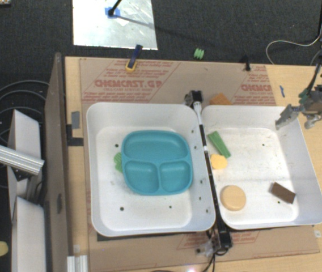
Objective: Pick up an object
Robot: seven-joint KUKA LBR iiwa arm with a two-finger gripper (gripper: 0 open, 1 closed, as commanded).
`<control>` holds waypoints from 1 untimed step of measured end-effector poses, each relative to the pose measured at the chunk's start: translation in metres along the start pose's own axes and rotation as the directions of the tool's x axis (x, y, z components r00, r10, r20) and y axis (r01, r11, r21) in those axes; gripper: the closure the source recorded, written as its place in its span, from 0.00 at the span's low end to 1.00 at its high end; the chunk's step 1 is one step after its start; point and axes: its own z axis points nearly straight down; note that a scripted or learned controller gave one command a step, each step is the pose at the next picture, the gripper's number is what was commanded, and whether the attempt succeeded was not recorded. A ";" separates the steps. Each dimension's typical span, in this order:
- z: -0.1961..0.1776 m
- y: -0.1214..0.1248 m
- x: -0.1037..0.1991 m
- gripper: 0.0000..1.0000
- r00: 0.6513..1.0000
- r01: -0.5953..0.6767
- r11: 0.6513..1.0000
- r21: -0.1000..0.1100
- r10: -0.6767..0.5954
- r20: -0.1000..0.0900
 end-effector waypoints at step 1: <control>0.127 -0.023 0.118 0.00 1.000 0.009 1.000 0.014 -0.009 -0.010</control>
